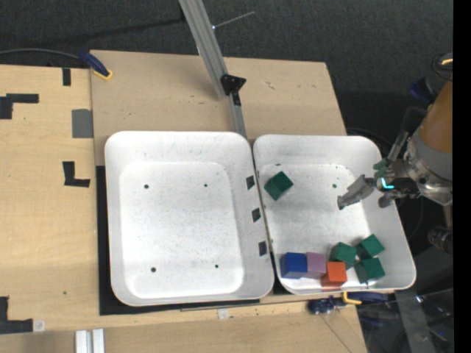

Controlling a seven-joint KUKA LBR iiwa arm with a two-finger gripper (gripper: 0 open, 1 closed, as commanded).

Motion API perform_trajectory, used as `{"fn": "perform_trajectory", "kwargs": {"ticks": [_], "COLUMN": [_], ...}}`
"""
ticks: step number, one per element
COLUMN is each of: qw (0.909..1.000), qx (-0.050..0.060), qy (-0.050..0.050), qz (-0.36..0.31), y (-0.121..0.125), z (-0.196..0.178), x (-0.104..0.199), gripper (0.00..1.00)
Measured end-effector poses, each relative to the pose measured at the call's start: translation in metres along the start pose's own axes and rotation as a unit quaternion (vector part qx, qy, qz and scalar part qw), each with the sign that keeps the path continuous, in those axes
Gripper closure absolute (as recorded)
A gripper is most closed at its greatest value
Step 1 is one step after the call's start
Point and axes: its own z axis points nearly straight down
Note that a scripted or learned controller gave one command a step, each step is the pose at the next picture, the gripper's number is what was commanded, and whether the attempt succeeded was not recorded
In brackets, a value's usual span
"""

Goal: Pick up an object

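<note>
Clustered blocks (335, 263) lie in the right bin's (309, 149) near corner, well apart from the gripper (360, 191), which hangs spread and unloaded.

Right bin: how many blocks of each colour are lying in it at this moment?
Green blocks: 4, one alone near the bin's middle, three clustered at the near right corner
Blue block: 1
Purple block: 1
Orange block: 1
Total: 7
</note>
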Motion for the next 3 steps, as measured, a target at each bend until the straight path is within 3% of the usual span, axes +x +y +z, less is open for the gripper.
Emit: {"fn": "perform_trajectory", "kwargs": {"ticks": [1,3], "qw": [1.0,1.0], "qx": [-0.002,0.002], "qy": [0.0,0.0], "qz": [-0.001,0.0], "y": [0.001,0.006], "z": [-0.002,0.102], "x": [0.0,0.004], "gripper": [0.0,0.0]}}
